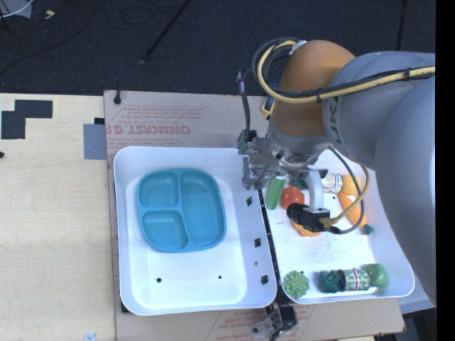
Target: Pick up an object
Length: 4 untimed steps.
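Note:
My gripper [254, 170] hangs over the wall between the two bins, at the far left corner of the right bin [321, 253]. Just to its right lie a green elongated object [275, 190] and a red round object [291, 197], both close under the wrist. An orange object [308, 227] sits a little nearer the front. The arm hides how the gripper stands against these things, and nothing is visibly held.
A blue divided plate [181, 210] lies in the left bin [125, 261]. In the right bin a yellow-orange object [350, 202] and a small white bottle [331, 183] sit by the arm. A bumpy green ball [296, 283] and a lying dark green bottle [350, 279] rest along the front wall.

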Available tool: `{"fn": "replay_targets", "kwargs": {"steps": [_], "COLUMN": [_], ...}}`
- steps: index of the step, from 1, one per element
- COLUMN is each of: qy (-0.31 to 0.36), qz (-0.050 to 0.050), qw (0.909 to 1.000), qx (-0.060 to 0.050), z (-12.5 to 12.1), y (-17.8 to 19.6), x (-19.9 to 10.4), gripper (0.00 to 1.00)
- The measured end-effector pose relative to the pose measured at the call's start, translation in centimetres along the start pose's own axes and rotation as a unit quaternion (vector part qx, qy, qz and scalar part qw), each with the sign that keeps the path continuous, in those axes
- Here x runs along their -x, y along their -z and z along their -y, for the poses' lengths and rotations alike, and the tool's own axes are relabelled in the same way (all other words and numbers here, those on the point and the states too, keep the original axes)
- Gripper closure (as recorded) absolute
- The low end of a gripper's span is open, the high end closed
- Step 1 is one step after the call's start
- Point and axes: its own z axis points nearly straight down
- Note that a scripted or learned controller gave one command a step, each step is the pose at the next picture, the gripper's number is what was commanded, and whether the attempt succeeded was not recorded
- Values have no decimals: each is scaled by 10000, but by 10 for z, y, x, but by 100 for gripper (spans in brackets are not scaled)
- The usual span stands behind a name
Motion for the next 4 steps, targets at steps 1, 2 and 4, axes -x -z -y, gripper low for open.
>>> {"fn": "replay_targets", "kwargs": {"steps": [1, 2, 4], "qy": [12, -3, 1], "qz": [-6, -1, -3], "qw": [10000, 10000, 10000], "qx": [14, -6, 12], "z": [-4, 3, 2], "y": [20, -1, 15], "x": [1, -1, 6], "gripper": [100, 100, 100]}}
